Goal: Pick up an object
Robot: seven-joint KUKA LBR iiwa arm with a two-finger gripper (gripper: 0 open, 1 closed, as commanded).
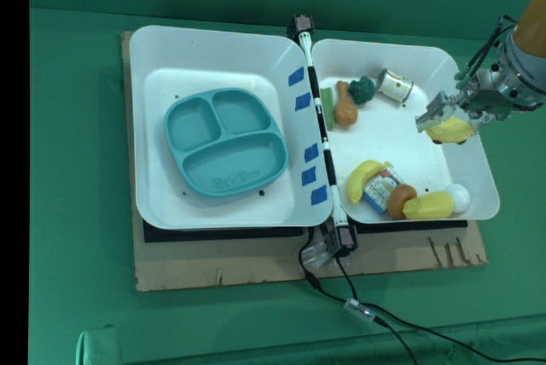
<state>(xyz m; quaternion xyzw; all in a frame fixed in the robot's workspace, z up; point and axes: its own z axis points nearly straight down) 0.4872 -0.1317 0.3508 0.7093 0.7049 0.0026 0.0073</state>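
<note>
Your gripper (450, 126) grips a yellow toy (450, 130) near the right bin's (478, 176) right edge. You see a teal plate (225, 141) in the left bin (149, 184).

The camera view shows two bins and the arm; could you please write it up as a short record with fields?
left bin: white bin holding a teal divided plate
right bin: white bin with toy foods
far side of right bin: chicken drumstick, green broccoli piece, small tin can
near side of right bin: banana, small packet, yellow bottle shape, white egg
hand: hand at the right bin's right side, with a yellow item between its fingers
</note>
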